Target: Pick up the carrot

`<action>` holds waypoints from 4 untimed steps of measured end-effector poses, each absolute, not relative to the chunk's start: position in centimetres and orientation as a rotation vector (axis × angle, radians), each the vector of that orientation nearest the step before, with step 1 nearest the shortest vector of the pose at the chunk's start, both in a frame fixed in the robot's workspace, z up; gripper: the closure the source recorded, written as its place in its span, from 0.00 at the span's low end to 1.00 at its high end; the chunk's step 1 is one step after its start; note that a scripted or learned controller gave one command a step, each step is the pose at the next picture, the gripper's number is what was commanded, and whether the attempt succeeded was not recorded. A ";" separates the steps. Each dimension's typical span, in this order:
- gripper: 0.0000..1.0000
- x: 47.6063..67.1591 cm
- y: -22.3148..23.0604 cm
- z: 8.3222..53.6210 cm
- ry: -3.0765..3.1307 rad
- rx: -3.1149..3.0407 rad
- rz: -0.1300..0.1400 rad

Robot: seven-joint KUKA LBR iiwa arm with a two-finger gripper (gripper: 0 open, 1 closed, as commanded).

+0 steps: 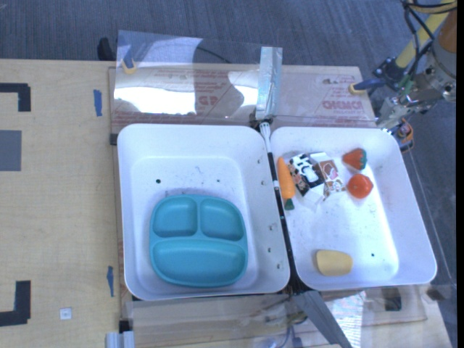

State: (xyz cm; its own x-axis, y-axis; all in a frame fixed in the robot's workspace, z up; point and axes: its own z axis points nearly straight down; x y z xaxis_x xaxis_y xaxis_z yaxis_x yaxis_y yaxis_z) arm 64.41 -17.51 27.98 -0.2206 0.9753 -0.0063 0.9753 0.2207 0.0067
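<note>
Your carrot point(286, 179) lies at the right bin's point(406, 216) left wall, long axis running up-down in view, green tip nearest you. Look right: the gripper point(400, 114) hangs past the bin's far right corner, so it's a reach leftward and toward you.

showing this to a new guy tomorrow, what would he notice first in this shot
Likely the teal tray, large in the left bin. Next, the cluster at the right bin's top: a carrot along the left wall, a black-and-white toy, a strawberry and a tomato, with a yellow block apart near the front. The gripper sits beyond that bin's far right corner.
</note>
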 end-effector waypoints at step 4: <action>1.00 66.8 -22.3 29.7 1.864 2.522 0.003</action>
